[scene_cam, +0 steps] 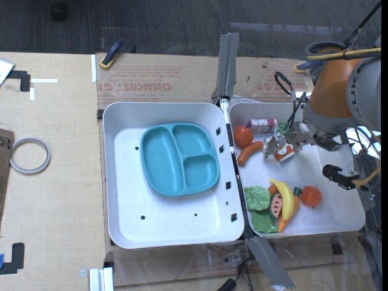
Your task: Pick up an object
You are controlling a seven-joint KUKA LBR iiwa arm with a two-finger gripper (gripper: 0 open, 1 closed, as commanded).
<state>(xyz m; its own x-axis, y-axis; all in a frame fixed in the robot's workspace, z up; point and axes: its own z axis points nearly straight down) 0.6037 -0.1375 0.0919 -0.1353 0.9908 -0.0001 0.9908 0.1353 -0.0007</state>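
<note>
Gripper [276, 145] low in right bin [339, 226], over its 11 o'clock area, right above a small red-and-white item [285, 155]; probably lined up for a grab. Open or clenched: cannot tell, nothing visibly held.

Right bin contents: tomato [242, 136] and sausage [250, 153] at 9 o'clock of gripper, pink packet [262, 125] at 11, banana [285, 197], lettuce [256, 199], orange ball [311, 196] toward 6.

Left bin [121, 211]: teal divided plate [180, 159], compartments bare.

Floor [151, 8]: dark grey carpet was seen beyond the desk.
Desk [54, 211]: pale wood was shown.
Cardboard sheet [163, 77]: laid flat under the bins.
</note>
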